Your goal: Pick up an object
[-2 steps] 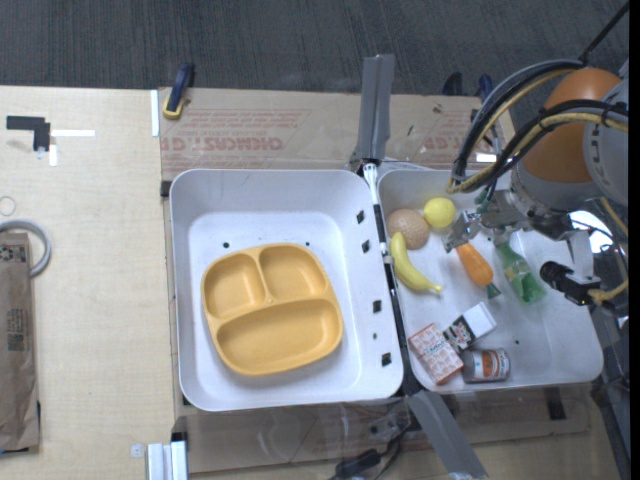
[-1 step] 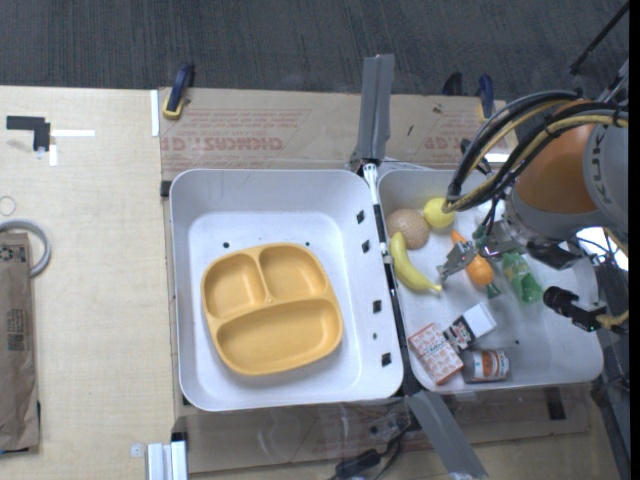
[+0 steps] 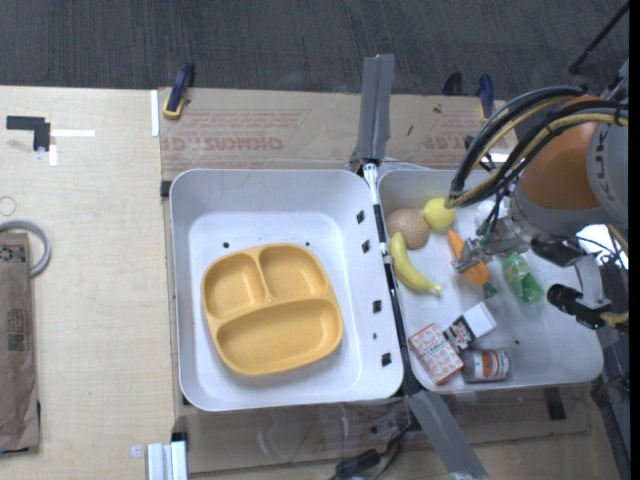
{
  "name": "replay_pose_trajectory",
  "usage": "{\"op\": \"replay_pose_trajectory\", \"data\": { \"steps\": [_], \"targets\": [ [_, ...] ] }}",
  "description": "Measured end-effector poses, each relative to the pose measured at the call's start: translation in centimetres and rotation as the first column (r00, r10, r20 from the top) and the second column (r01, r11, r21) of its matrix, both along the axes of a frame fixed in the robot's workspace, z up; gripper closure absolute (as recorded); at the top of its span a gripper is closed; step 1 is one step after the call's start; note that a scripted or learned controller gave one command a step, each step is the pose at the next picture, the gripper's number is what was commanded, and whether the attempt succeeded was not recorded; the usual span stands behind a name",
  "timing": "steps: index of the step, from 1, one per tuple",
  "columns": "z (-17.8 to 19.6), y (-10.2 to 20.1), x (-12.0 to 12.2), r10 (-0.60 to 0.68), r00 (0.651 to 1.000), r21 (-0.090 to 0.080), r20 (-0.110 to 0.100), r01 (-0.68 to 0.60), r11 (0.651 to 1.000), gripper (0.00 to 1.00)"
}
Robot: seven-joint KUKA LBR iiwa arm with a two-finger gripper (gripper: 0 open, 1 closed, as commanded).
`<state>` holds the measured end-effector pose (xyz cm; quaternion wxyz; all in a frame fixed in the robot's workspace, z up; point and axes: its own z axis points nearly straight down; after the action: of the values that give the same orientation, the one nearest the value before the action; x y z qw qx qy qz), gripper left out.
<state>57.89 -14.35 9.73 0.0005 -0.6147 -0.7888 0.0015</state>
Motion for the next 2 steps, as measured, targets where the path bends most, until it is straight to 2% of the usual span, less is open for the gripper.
{"op": "replay_pose_trajectory", "data": {
  "steps": [1,2],
  "targets": [
    [3.7,2.7,2.2,0.118,0.993,0.000,0.002,-0.118,0.993,1.00],
    [10.8,8.0,3.2,0.232,0.973,0.000,0.002,-0.232,0.973,1.00]
  ]
}}
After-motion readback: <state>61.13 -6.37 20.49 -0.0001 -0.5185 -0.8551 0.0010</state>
